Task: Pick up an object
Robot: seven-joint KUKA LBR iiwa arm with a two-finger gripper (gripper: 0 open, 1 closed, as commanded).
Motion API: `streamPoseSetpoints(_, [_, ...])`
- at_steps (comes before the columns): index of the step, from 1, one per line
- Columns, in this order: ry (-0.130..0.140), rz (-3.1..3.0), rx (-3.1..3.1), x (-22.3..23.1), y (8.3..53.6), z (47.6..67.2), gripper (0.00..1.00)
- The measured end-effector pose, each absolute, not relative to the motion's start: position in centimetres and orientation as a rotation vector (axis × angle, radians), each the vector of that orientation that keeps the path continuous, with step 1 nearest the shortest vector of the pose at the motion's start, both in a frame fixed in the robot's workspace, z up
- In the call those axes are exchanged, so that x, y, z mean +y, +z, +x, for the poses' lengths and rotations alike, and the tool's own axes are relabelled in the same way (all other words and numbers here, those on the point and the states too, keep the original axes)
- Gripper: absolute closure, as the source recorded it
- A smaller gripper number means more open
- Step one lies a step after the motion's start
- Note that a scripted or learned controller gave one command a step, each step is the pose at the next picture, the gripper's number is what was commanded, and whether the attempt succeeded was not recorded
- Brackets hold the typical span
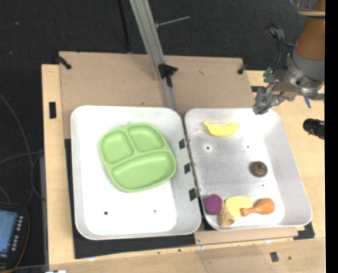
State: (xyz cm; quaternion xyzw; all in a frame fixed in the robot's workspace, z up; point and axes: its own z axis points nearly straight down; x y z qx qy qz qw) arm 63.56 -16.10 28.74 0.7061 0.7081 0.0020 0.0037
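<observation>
The gripper [264,104] is hanging over the far right corner of the right bin [283,152], and it is too small and dark here to tell how it is set; nothing is showing in its grasp. The candidates are all lying in that bin: a yellow banana [221,129] near the far edge, just to the left of the gripper, a brown doughnut [258,168] alone in the middle, and a crowded group at the near edge, with a purple ball [213,203], a yellow wedge [235,206] and an orange drumstick [259,208] touching or nearly touching.

The main risk, I judge, is coming down on the bin rim (the gripper is sitting right at the corner). Going for the cluster is risking a nudge that scatters neighbours or a grab of two at once. The banana's curve may be letting it slip out sideways. The green plate [137,157] in the left bin [89,209] is looking too broad and flat to grip.
</observation>
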Motion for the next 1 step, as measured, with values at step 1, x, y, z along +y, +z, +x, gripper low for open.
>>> streamPoseSetpoints(1, [0.0,2.216,2.226,-11.86,28.66,63.19,1.0])
